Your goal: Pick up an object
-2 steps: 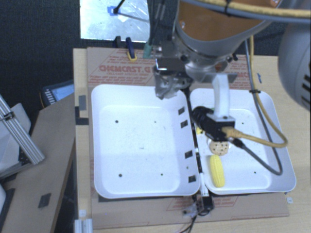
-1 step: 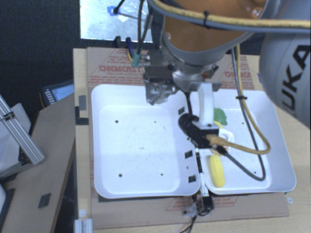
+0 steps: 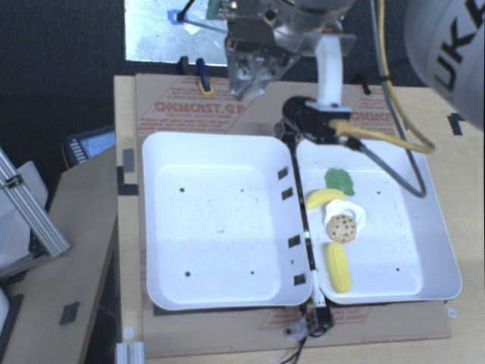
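Several small items lie near the left wall of the right bin point(image 3: 409, 226). They are a green leafy piece point(image 3: 340, 179), a yellow banana point(image 3: 323, 198), a round brown cookie point(image 3: 342, 227) resting on a white piece point(image 3: 355, 212), and a yellow corn cob point(image 3: 338, 267). My gripper point(image 3: 244, 88) hangs high over the cardboard behind the left bin point(image 3: 220, 218), well away from all of them. Nothing shows beneath it.
Both bins rest on a cardboard sheet point(image 3: 189, 106) on the bench. A yellow cable point(image 3: 394, 139) loops over the back of the right bin. A blue and yellow clamp point(image 3: 203, 78) sits at the cardboard's back edge. An aluminium rail point(image 3: 30, 211) lies at the far left.
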`<state>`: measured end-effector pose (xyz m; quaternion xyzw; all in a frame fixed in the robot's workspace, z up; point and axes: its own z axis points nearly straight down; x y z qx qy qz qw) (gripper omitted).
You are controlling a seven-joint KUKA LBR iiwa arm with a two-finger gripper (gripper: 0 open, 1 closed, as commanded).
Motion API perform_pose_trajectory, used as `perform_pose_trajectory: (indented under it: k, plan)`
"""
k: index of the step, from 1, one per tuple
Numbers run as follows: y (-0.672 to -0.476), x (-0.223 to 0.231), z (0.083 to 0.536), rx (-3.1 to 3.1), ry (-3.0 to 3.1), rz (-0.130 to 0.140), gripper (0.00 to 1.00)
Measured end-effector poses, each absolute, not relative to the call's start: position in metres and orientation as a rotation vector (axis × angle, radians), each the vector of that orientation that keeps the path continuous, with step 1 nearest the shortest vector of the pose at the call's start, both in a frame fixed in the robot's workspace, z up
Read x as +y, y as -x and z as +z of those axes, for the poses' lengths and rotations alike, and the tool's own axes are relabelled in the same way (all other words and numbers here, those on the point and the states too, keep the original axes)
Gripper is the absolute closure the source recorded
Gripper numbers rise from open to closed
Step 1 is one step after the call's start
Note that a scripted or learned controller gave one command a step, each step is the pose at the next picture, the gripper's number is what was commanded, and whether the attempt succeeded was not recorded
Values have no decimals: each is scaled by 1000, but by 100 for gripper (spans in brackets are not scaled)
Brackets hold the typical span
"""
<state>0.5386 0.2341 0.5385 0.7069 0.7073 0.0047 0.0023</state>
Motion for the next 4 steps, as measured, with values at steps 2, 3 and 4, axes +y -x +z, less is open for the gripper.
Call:
perform_pose_trajectory:
  k: [2,3,4]
  plan:
    - [-486,234,490,2224,-2220,-4,100]
    - [-534,234,538,2219,-2219,11,100]
    - [-502,234,518,2227,-2218,-1,100]
